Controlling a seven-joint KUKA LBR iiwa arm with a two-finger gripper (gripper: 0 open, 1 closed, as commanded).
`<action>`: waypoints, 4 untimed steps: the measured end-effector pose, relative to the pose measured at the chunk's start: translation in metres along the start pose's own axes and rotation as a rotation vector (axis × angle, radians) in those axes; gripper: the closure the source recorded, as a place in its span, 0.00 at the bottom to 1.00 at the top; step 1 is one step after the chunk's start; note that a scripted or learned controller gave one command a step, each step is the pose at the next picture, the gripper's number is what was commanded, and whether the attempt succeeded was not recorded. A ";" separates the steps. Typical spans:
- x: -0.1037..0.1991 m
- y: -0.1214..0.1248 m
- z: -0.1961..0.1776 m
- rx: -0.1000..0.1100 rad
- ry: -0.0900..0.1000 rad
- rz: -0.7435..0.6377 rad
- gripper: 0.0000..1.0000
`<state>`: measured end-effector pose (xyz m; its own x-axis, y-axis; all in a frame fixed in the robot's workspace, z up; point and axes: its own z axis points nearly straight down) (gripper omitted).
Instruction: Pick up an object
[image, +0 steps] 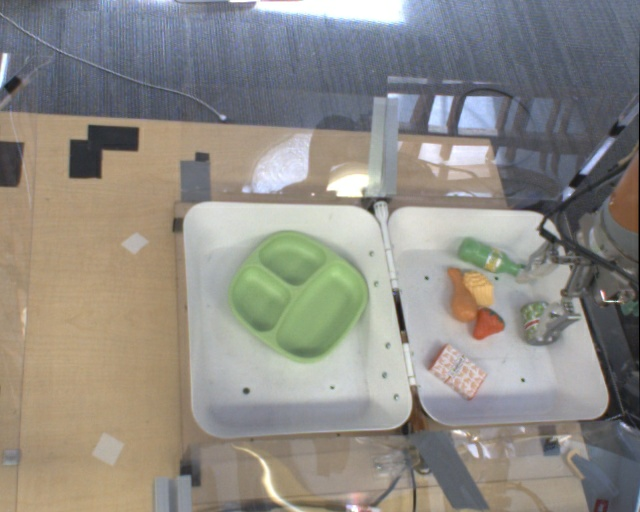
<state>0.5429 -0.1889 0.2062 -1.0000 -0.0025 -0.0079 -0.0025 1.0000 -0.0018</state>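
Bench (90, 330): It is light brown wood. It has black marks at its far left and small grey squares on it.
Left bin (215, 390): It is white and shallow. It sits on the bench, touching the right bin along one side.
Green plate (298, 294): It lies in the middle of the left bin. It has three parts, two small ones on the far and left side and one big one on the near right.
Right bin (560, 395): It is white too. All the small things lie in it.
Pink box (458, 371): It is small and flat, with a dotted pattern. It lies near the front of the right bin, on its left side, apart from the other things.
Orange toy (462, 297): It looks like a carrot. It lies in the middle of the right bin.
Yellow toy (479, 289): It touches the orange toy on its right.
Red toy (488, 323): It looks like a strawberry. It sits just near the orange toy, on its right.
Green bottle (488, 257): It lies on its side at the far part of the right bin.
Small can (538, 322): It is green and silver. It lies right of the red toy, just under my end effector.
My end effector (562, 290): It reaches in from the right, over the right side of the right bin. Its tips are close to the small can. I cannot tell how wide it is, or if it holds anything.
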 end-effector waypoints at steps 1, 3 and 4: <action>-0.031 0.041 0.107 -0.002 0.001 0.165 0.00; -0.045 0.098 0.115 -0.004 -0.008 0.500 1.00; -0.046 0.155 0.018 -0.004 -0.003 0.776 1.00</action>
<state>0.5889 -0.0334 0.1885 -0.7154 0.6987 -0.0078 0.6987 0.7154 0.0085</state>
